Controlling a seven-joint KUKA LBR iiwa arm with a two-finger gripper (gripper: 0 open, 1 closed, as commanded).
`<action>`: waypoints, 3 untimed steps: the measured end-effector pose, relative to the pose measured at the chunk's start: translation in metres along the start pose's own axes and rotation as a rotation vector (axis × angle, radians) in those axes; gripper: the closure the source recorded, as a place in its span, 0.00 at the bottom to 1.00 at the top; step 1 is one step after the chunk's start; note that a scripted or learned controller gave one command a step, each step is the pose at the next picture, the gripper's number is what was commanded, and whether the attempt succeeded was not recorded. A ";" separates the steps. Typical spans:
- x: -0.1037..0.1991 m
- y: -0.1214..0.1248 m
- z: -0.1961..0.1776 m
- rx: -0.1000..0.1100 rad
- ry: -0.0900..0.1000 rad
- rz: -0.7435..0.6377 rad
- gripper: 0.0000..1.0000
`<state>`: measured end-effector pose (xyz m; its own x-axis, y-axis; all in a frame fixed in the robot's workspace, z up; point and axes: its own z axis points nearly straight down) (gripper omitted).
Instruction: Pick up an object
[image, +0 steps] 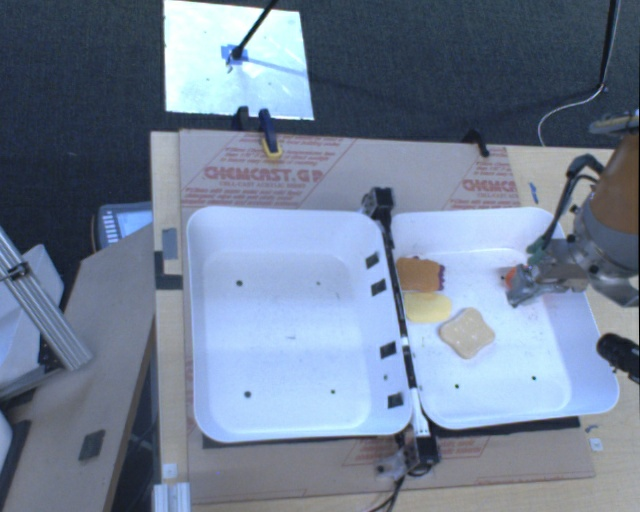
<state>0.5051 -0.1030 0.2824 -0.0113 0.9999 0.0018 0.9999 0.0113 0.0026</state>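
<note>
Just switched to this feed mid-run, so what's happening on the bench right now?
The arm is reaching in over the right bin, with its claw low near the bin floor toward the right side. Something small and orange-red sits right at the claw tip, but I can't tell whether it is gripped. Three flat pieces lie apart from the claw by the divider: an orange-brown piece, a yellow piece and a tan waffle-like piece. The left bin is untouched.

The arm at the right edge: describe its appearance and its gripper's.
The arm is grey, with an orange-brown band at its upper part. Thin dark cables or tubes loop down its side toward the wrist. The gripper is grey metal, angular, with a small orange-red patch near its tip.
</note>
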 end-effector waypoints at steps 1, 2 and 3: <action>0.102 0.020 -0.079 -0.009 0.002 -0.004 1.00; 0.212 0.008 -0.089 0.000 0.003 -0.005 1.00; 0.178 -0.016 -0.175 -0.010 0.001 0.008 1.00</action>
<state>0.4866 0.0745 0.4581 -0.0028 1.0000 0.0025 0.9999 0.0028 0.0122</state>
